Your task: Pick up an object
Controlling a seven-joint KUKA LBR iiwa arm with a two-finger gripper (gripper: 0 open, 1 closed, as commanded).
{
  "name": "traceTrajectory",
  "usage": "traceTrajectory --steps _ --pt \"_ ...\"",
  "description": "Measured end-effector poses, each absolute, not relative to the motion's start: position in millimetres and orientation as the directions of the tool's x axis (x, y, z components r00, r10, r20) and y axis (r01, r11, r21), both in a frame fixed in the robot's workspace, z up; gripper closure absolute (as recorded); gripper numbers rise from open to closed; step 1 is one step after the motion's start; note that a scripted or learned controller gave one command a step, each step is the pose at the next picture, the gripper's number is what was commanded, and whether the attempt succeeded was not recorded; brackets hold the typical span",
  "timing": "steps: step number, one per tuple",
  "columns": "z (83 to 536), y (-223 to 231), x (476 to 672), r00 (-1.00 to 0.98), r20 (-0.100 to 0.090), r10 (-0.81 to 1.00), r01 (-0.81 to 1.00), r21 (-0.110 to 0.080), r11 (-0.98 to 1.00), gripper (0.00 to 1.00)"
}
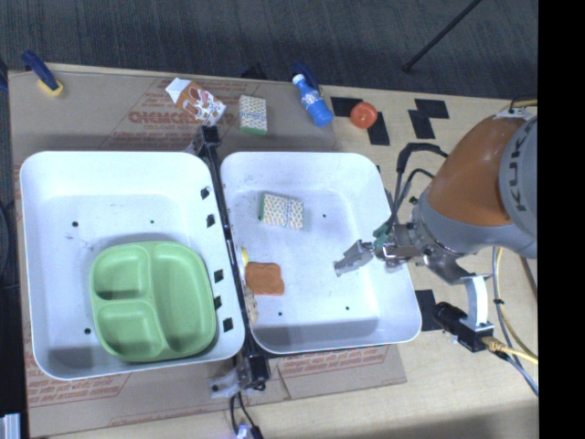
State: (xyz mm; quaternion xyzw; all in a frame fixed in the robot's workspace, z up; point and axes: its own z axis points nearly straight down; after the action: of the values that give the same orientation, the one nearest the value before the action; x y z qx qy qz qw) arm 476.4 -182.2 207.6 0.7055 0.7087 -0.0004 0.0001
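Still risky: gripper [350, 262], grip unreadable, hovering right of orange block [265, 279]; may close on bare bin [311, 329] floor.

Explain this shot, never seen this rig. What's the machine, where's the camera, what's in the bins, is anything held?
One fixed camera looks down at a slant on a bench with two white bins. The grey and orange robot arm reaches in from the right; its hand hangs over the right bin with nothing between its fingers. That bin holds a green-and-white patterned packet and an orange-brown block. The left bin holds a green divided tray. Behind the bins lie a blue bottle, an orange ball and small packets.
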Motion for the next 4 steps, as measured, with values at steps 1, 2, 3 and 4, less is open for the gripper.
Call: traceTrajectory --steps 1,2,3,4 --pt "207.6 -182.2 476.4 -0.004 -0.001 1.000 1.000 0.000 0.004 0.00" --pt "134.4 -119.2 475.6 -0.008 0.002 1.000 1.000 -0.005 0.008 0.00" --pt "91.1 -93.7 487.3 -0.008 0.002 1.000 1.000 -0.006 0.008 0.00" --pt "101.2 -93.9 487.8 -0.012 0.001 1.000 1.000 -0.007 0.012 1.00"
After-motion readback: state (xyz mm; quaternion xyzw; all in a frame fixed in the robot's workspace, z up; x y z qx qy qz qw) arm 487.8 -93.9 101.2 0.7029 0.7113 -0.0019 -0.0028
